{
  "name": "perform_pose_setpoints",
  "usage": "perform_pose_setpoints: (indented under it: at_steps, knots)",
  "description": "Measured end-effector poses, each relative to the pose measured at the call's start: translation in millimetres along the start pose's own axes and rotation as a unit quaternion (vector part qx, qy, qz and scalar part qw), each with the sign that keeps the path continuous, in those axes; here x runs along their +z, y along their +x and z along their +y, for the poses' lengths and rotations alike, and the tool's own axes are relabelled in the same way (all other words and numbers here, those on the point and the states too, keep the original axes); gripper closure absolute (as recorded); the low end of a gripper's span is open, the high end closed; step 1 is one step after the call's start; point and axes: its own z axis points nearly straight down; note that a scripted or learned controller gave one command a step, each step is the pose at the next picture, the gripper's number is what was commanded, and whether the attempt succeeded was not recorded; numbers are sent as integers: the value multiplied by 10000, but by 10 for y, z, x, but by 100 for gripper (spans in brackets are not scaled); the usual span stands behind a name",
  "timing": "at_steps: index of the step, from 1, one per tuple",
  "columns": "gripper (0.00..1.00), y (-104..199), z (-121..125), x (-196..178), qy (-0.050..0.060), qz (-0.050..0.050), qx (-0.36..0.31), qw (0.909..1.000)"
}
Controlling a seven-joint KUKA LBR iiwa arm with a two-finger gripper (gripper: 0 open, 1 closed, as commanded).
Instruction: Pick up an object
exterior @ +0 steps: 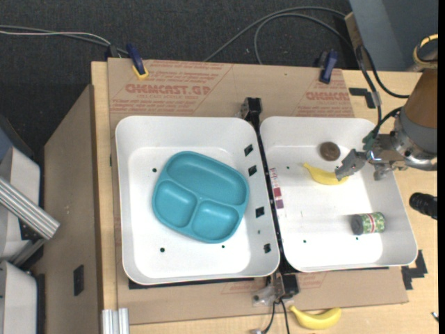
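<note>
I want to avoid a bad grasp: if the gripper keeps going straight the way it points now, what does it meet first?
Most likely the banana: the gripper points left and slightly down at its right end. Depth is unclear from above, so it might pass over it.

We see a dark grey carpeted floor [208,12] beyond the far edge of the bench. A brown board [229,82] printed with red lettering lies on the bench, with a blue clamp [136,60] near its far left corner and another blue clamp [327,66] towards its far right corner. Thin cables [292,19] trail across the floor. The light is even and soft.
</note>
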Motion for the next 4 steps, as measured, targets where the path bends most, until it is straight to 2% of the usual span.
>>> perform_pose_setpoints:
  at_steps: [1, 2, 3, 4]
  knots:
    - [0, 73, -85, 516, 29, 10, 3, 10000]
    - [0, 1, -27, 1034, 26, 6, 6, 10000]
    - [0, 8, -32, 1286, 19, 6, 2, 10000]
    - [100, 12, -21, 1162, 0, 8, 2, 10000]
